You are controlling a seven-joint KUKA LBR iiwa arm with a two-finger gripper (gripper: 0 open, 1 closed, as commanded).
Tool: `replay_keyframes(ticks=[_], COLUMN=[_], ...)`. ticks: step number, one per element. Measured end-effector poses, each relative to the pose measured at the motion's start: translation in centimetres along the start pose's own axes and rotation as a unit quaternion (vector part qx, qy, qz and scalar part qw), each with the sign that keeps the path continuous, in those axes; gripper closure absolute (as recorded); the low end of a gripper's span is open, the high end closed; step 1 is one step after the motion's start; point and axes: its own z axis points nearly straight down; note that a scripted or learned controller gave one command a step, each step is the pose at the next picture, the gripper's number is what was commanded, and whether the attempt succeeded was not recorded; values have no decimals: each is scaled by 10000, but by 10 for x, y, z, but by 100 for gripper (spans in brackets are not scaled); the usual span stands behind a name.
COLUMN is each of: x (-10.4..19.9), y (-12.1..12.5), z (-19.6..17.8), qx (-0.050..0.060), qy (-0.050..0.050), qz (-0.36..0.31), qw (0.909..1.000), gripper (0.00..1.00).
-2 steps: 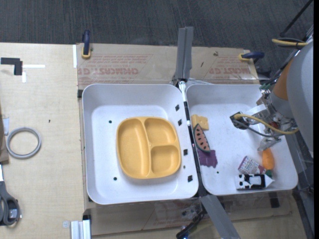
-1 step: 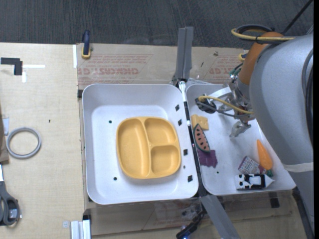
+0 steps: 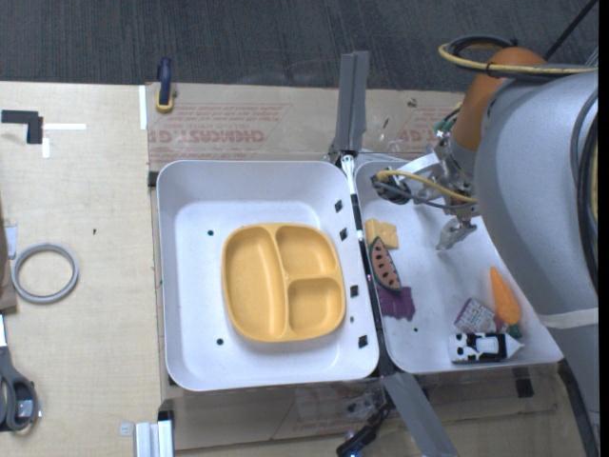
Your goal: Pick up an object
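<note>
Grey arm over right bin (image 3: 428, 336), pincer (image 3: 457, 231) low above bin floor, finger state unclear, nothing visibly held, carrot (image 3: 504, 296) near right wall, yellow plate (image 3: 284, 282) in left bin (image 3: 190, 255).

Divided plate (image 3: 284, 282) sits in left bin (image 3: 181, 255); right of plate: watermelon slice (image 3: 383, 266), carrot (image 3: 504, 296); tape roll (image 3: 43, 272) far left on table (image 3: 76, 188)

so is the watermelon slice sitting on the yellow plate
No, the watermelon slice lies in the right bin near its left wall, while the yellow plate sits in the left bin.
</note>
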Motion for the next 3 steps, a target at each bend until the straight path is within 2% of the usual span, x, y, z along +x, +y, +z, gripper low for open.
replay_keyframes(ticks=[1,2,3], x=[-7,-2,3], y=[47,-3,11], z=[0,0,0], qx=[1,6,3], qy=[0,1,4], qz=[125,107,126], qw=[9999,9999,9999], gripper=[0,0,0])
